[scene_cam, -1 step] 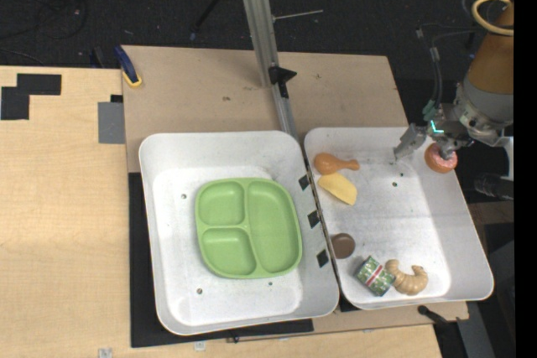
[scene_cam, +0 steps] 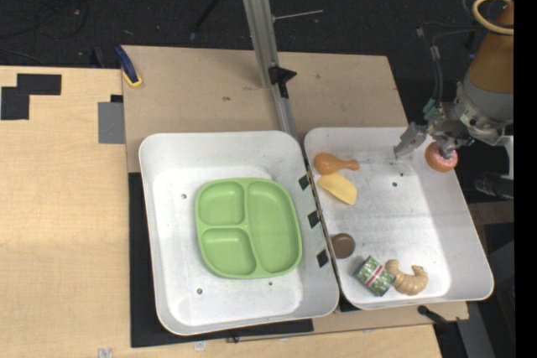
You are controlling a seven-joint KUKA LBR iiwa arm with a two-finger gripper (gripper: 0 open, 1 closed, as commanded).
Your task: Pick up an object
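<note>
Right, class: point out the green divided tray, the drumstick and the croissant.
green divided tray [scene_cam: 248,228], camera view, the middle divider.
drumstick [scene_cam: 333,164], camera view, its meaty end.
croissant [scene_cam: 410,278], camera view, mid-curve.

Two white bins, one green tray, five small items.

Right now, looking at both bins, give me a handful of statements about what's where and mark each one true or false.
1. The green divided plate lies in the left bin. True.
2. The gripper hovers over the green divided plate. False: it is at the right bin's far edge, with a small red-orange object seen at it.
3. The croissant lies beside the green can. True.
4. The yellow wedge sits on the plate. False: it lies in the right bin, near the drumstick.
</note>
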